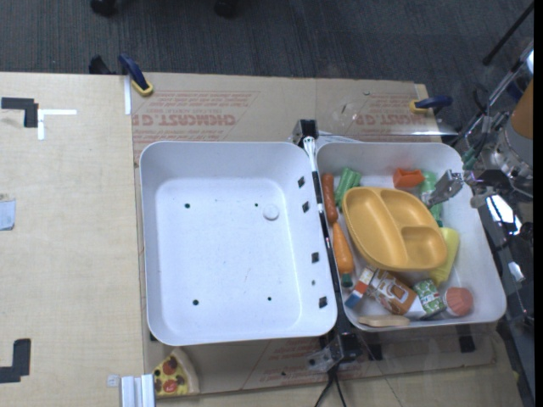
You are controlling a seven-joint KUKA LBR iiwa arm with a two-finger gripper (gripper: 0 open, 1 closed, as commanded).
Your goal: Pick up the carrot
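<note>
Camera view: the end effector (447,188) hangs over the right bin (482,261) near its 2 o'clock corner, above the rim of the yellow dish (397,230). Whether it is open or closed I cannot tell, and nothing is seen gripped in it.

The carrot (342,248) lies along the right bin's left wall, at about 9 o'clock in that bin, pointing roughly from 12 to 6. It sits just beside the dish's left edge. From the end effector the carrot is toward 8 o'clock, well apart, with the dish between them.

A second orange piece (408,177) lies at the bin's 12 o'clock side, near the end effector. A red round item (458,301) rests at the 5 o'clock corner. The left bin (170,168) holds a small white disc (271,213). Both bins stand on the tabletop (59,253).
</note>
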